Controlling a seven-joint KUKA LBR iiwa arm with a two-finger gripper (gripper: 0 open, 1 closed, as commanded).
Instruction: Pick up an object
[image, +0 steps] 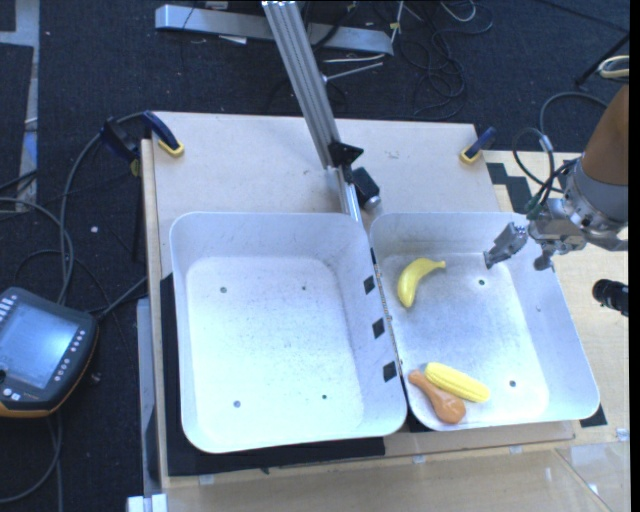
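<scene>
A yellow banana lies in the right bin, toward its far left part. Near the front edge of that bin a yellow corn cob rests against an orange carrot-like piece. My gripper hangs over the bin's far right corner, right of the banana and well apart from it. Its two fingers stand spread, with nothing between them.
The left bin sits beside the right one, split from it by a raised divider with black markers. A slanted metal camera pole rises behind the bins. A teach pendant lies off the bench at the left.
</scene>
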